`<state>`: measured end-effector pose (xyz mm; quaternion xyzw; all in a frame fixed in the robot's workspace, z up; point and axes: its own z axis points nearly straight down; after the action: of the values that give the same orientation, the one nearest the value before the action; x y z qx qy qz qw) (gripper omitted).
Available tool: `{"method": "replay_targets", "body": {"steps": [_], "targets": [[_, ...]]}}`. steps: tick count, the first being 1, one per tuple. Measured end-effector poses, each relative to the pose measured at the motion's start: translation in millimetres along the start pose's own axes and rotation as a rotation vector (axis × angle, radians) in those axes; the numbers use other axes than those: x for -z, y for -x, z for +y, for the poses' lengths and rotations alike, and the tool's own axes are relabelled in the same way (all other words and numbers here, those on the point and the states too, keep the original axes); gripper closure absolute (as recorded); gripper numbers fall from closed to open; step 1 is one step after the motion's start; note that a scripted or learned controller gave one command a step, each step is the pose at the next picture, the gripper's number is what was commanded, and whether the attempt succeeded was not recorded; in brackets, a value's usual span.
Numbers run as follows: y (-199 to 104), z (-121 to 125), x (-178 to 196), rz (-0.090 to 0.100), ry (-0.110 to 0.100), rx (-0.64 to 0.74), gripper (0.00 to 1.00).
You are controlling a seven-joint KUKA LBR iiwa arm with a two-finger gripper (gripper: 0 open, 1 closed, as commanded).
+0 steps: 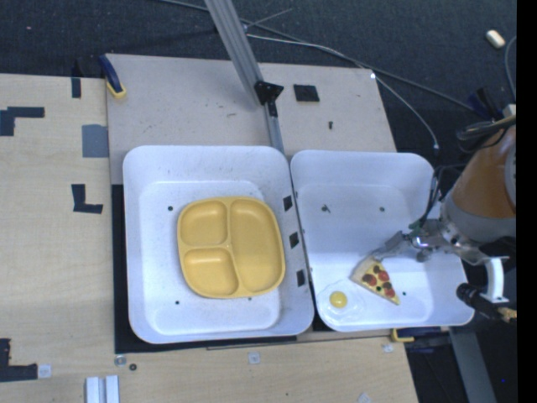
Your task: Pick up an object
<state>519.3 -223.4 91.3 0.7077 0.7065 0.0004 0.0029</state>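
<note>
A toy pizza slice (377, 279) lies in the right bin (352, 183), near its front right part. A small fried-egg toy (338, 300) rests just left of it by the front wall. My gripper (394, 246) reaches in from the right, low over the bin floor, its tips just above and right of the pizza slice. Nothing shows between the fingers. A yellow divided plate (231, 246) sits in the left bin (151, 183).
A slanted metal pole (239, 40) crosses the bench behind the bins. Cables run over the dark floor at the back. The arm's grey body with its orange band (487, 183) hangs over the right bin's right wall.
</note>
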Motion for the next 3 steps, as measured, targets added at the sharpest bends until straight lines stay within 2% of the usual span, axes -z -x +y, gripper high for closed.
{"method": "replay_targets", "body": {"steps": [1, 3], "targets": [[0.0, 0.5, 11.8, -0.001, 0.001, 0.002, 1.0], [-7.2, -3.0, 110.7, 0.002, -0.002, 0.003, 1.0]]}}
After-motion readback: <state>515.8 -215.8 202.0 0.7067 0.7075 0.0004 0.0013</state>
